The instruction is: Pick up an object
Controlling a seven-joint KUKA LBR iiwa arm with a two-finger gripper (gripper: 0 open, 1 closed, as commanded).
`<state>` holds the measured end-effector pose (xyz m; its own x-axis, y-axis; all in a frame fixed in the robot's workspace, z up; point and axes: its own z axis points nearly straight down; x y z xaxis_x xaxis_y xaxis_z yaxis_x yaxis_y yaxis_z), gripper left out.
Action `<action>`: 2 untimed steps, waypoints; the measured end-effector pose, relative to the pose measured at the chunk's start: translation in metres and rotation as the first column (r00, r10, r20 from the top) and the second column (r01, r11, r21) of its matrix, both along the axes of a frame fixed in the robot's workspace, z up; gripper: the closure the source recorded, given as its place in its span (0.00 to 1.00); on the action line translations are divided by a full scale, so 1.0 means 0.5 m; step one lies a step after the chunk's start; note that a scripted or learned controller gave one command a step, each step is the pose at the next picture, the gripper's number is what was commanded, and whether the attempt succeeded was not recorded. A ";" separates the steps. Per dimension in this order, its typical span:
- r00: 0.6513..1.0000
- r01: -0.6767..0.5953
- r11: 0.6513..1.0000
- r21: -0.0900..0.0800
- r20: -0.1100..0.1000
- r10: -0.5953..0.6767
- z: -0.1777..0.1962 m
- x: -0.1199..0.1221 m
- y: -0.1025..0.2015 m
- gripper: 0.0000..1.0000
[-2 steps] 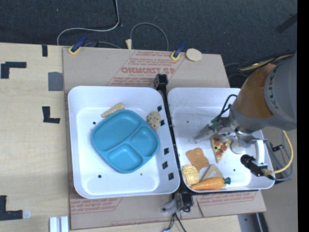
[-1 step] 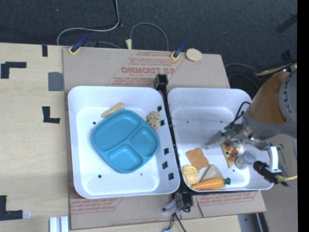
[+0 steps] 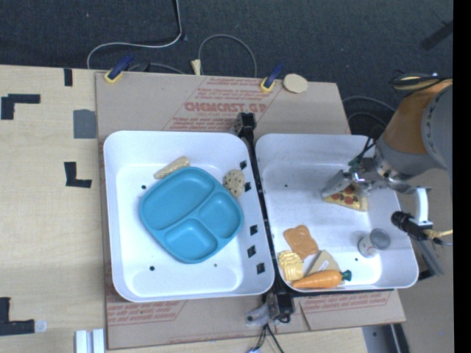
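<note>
Pizza slice [image 3: 347, 196]: lies flat in the right bin [image 3: 294, 169], near its far right wall.
Handling: judged light, stiff, thin; best pinched across its edges.
Claw [image 3: 358, 176]: poised just at the slice's upper edge; grip state cannot be told.
Neighbours: grey cap [image 3: 378, 239], toast [image 3: 300, 239], carrot [image 3: 320, 279] well apart.
Left bin [image 3: 121, 197]: blue tray [image 3: 190, 214], cookie [image 3: 234, 182].

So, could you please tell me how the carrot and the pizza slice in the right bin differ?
The carrot is long, orange and lies against the bin's near wall among other toy foods; the pizza slice is a yellow-and-red wedge, lying apart further back, right at the end effector. Both are toy food lying flat.
</note>
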<state>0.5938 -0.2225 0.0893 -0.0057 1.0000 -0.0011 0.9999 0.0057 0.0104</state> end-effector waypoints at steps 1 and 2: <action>0.999 0.006 1.000 -0.002 -0.039 -0.006 -0.006 0.144 0.062 0.00; 1.000 0.012 1.000 -0.010 -0.027 -0.012 -0.002 0.142 0.096 0.00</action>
<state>0.6650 -0.1743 0.0885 0.0059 0.9999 -0.0110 0.9998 -0.0061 -0.0169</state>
